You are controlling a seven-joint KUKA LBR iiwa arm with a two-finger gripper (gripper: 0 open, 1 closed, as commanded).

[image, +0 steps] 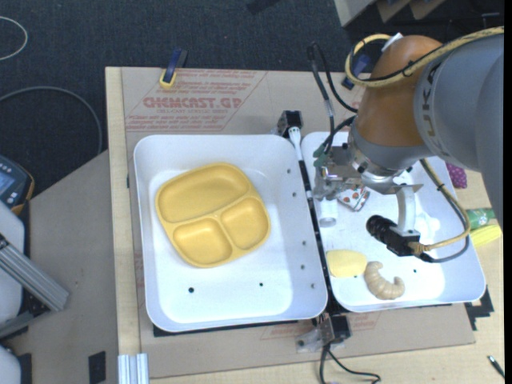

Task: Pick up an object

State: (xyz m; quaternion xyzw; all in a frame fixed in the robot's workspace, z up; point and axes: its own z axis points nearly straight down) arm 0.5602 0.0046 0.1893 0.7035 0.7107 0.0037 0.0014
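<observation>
My gripper (334,192) hangs low over the far left part of the right bin (456,282), close to the wall shared with the left bin. A small white and red object (350,202) lies right beside the gripper, partly hidden by it. A pale yellow rounded piece (346,263) and a beige curled croissant-shaped piece (384,282) rest near the front of the right bin. In the left bin (240,294) sits a yellow divided plate (211,213).
A green object (482,218) and a purple one (457,175) show at the right bin's right side, partly behind the arm. The arm's grey and orange body (400,94) covers the back of the right bin. Cables run along the divider.
</observation>
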